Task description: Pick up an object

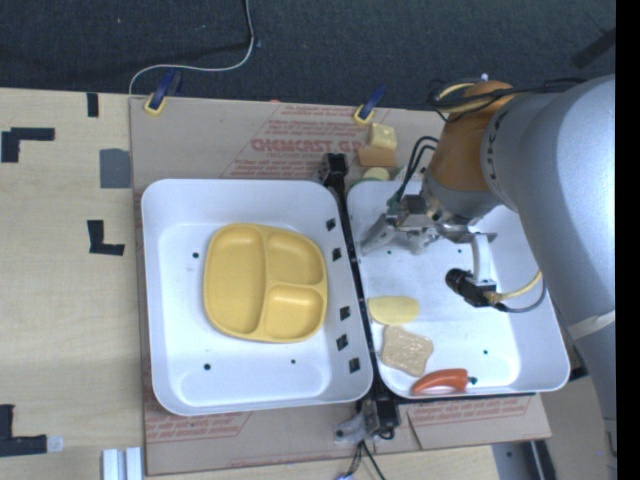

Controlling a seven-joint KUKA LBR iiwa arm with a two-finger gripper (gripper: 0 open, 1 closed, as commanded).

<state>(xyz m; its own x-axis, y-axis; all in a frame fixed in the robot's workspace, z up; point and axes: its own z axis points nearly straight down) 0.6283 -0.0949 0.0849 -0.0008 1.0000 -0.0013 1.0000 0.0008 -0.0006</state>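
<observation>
Nearest you, at the right bin's [530, 363] front edge, lie an orange carrot-shaped piece [441, 380], a tan cracker-like square [406, 350] just behind it and a pale yellow oval piece [394, 310] behind that, all three well in front of the tool [400, 230]. You'll find the tool farther back in the same bin, low over its rear left floor beside the divider, with nothing visibly between its fingers, and I cannot tell how far apart they stand. To the tool's left the other bin [165, 298] holds a yellow divided plate [265, 281], and behind the tool a tan block [379, 146] sits on the table [60, 298].
</observation>
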